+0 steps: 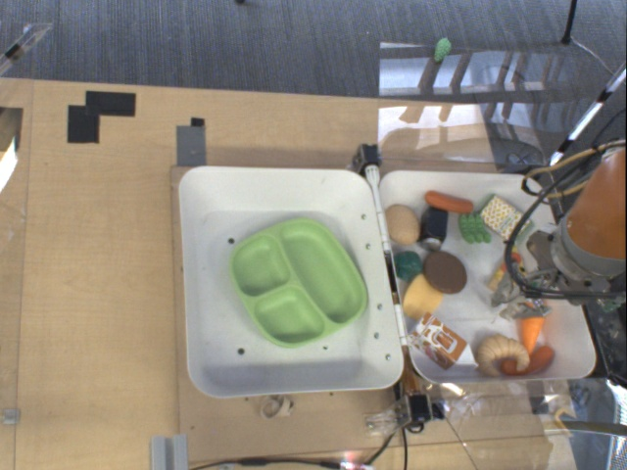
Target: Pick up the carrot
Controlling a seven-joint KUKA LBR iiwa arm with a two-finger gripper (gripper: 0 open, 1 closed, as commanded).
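**A:** Where is the claw (519, 297) sitting at this moment?

**B:** It is hanging low over the right bin (586, 365), under the arm (600, 228) and its orange band, with a tangle of black cables (534, 179) looping just above it.

**A:** And the carrot (531, 333)?

**B:** The carrot is lying just below the claw, its orange body pointing up toward the metal tips and seemingly touching them. It is resting beside a tan shell (502, 352), which is sitting just left of the carrot.

**A:** Is the claw gripping it?

**B:** I cannot tell; the tips are blurring into the clutter, so whether it is wide or narrow is unclear.

**A:** What else is lying nearby?

**B:** A brown disc (445, 272) is sitting left of the claw, and a green tray (299, 282) is resting well apart to the left, in the other bin (211, 204).
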